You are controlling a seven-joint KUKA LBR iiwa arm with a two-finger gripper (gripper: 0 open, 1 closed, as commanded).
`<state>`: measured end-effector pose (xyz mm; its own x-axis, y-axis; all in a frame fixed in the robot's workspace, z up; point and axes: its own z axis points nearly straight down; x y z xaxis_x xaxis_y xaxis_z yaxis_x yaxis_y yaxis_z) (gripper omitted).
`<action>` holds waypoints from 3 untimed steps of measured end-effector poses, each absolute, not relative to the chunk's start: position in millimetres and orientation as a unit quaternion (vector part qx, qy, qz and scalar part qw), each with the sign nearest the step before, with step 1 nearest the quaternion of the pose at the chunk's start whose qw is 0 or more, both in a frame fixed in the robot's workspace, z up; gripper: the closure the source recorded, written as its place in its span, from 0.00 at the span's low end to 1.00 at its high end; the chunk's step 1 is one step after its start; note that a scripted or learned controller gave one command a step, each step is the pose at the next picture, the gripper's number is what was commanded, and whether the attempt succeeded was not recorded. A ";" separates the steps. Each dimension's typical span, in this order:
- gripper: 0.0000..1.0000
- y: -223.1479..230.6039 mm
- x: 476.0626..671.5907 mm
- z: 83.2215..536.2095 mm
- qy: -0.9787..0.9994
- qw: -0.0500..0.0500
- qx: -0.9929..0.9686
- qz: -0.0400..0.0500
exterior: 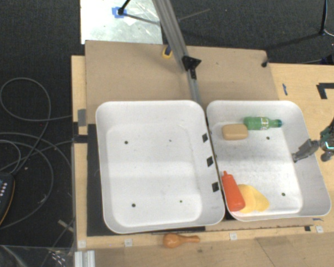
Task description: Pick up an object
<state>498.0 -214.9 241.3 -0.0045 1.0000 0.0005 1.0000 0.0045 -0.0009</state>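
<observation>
Gripper (pixel 306 151) at right bin's (pixel 314 204) right rim, finger state cannot be told; green bottle (pixel 261 123), tan block (pixel 234 132), orange bottle (pixel 232 192) lie inside

Wooden bench (pixel 239 71), two white bins (pixel 150 115) side by side, small wooden piece (pixel 181 239) at front edge

Open floor is lying across the middle of the right bin (pixel 317 202), between the tan block (pixel 234 132) and green bottle (pixel 261 123) crowding its far wall and the orange bottle (pixel 232 191) and yellow object (pixel 254 198) crowding the near left corner beside the left bin (pixel 108 204).
</observation>
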 end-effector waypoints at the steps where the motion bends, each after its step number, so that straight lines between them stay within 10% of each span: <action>1: 0.00 -214.7 498.8 242.9 -0.708 -0.001 -0.706 -0.001; 3: 0.00 -212.4 495.1 158.8 -0.707 0.001 -0.707 0.000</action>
